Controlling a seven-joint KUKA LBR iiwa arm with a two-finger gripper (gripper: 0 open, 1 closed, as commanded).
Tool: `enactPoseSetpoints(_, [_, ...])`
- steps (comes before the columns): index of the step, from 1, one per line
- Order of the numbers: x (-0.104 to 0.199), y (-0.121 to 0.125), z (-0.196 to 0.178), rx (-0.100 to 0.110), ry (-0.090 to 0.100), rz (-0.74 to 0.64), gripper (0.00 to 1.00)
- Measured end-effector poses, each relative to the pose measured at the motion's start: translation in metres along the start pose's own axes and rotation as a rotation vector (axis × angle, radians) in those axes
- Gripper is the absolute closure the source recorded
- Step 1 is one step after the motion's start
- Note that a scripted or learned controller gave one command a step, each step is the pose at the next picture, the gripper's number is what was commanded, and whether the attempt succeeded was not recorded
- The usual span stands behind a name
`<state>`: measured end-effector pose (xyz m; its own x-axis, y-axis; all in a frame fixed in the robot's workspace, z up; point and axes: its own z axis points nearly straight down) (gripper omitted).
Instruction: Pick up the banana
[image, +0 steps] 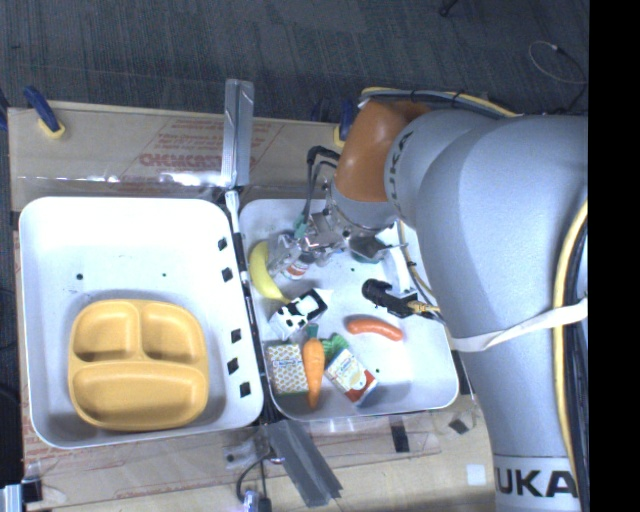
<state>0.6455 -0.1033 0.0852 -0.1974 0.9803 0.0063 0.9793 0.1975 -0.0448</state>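
one banana lies at the right bin's left wall, long axis running up-down, just left and below the gripper; can't tell its state, nothing seen held.

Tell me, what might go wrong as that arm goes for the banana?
Two likely risks. The banana lies against the right bin's left wall, so the gripper may have little room on that side and could just push it along. Also, a black-and-white toy and a carrot lie close below the banana and might get bumped or grabbed instead.
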Motion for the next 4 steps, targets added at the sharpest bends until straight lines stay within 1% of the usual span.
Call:
enactPoseSetpoints(2, [0.0094,0.0124,-0.0071,-0.042,0.005,0.491,0.0])
enactPoseSetpoints(3, [0.0095,0.0125,-0.0071,-0.041,0.005,0.491,0.0])
enactPoseSetpoints(4, [0.0058,0.005,-0.0025,-0.014,0.0,0.167,0.0])
